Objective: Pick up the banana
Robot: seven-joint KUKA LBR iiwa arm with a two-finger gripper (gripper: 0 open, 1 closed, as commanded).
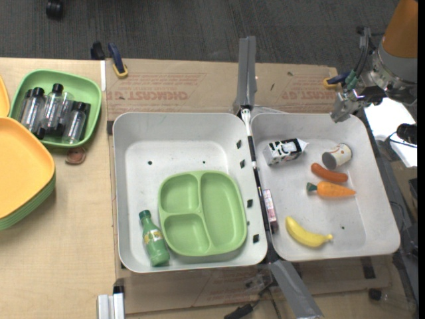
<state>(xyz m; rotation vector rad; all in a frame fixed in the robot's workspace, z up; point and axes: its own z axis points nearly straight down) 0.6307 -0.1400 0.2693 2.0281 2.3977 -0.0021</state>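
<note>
So, banana [307,233] lies flat in the right bin [372,241], near its front edge, w/ nothing touching it. Gripper [345,106] hangs over the back right corner of that bin, well apart from the banana; can't tell if it's released or clenched, too small and dark. Arm [402,32] comes in from top right. Also in the right bin: carrot [332,190] mid-bin, sausage [329,173] just behind it, small cup [337,155] on its side near the sausage, and a black & white carton [285,149] toward the back left. Left bin [133,151] has a green divided tray [202,212] and a green bottle [153,238] lying just beside the tray's left edge. Far left on the bench: green dish of vials [54,106], stack of orange plates [23,171].
</note>
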